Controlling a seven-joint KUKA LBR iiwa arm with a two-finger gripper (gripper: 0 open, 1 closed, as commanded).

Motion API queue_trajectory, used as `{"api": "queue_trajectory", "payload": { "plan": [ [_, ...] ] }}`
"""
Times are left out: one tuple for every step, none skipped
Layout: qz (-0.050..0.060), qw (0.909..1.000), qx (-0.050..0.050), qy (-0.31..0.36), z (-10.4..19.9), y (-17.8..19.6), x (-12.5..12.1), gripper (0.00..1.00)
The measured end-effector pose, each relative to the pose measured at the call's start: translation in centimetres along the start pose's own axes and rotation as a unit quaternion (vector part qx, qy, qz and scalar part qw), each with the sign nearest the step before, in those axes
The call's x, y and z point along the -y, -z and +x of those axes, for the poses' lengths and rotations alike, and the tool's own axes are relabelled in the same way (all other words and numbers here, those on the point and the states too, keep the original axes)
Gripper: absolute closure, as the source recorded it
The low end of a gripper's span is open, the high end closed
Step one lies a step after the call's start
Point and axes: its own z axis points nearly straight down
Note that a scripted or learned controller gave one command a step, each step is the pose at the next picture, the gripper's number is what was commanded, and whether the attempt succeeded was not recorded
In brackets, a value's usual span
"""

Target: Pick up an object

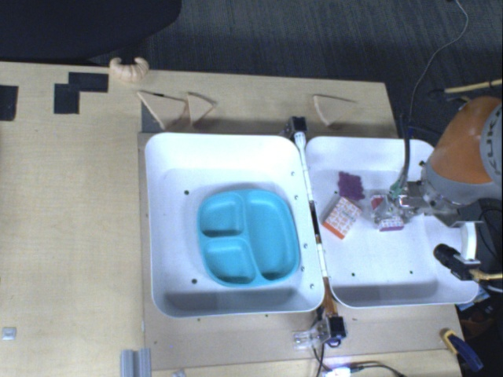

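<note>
Item 1. Surface (71, 210): pale wood-grain board, carrying two shallow white bins side by side.

Item 2. Left bin (169, 210): holds one blue divided tray (250, 236), three compartments, lying flat near the middle. Judged rigid moulded plastic, light, smooth; broad and low, so only its raised rim offers a hold.

Item 3. Right bin (377, 277): holds three small articles grouped in its middle and upper part.
- Small orange-and-white patterned packet (341, 216), lying flat and tilted, nearest the dividing wall. Judged light, cardboard or foil; slightly crushable. Best taken across its narrow width.
- Purple object (350, 184), just beyond the packet, irregular in outline. Judged soft or lumpy and light; a pinch through the middle should do.
- Small reddish-and-white item (385, 214), right of the packet, directly at the claw; too small to identify.

Item 4. Claw (397, 203): reaches in from the right on a grey arm with orange band (471, 144), low over the right bin, at the reddish item. Whether it is spread or pinching cannot be told; nothing is seen lifted.

Item 5. Far edge: small tan object (128, 69) on the surface, well apart from both bins.
</note>
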Motion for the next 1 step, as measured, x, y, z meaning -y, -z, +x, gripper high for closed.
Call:
{"api": "queue_trajectory", "payload": {
  "plan": [
    [0.005,1.0,-0.002,0.001,7.29,9.23,7.05,1.0]
  ]
}}
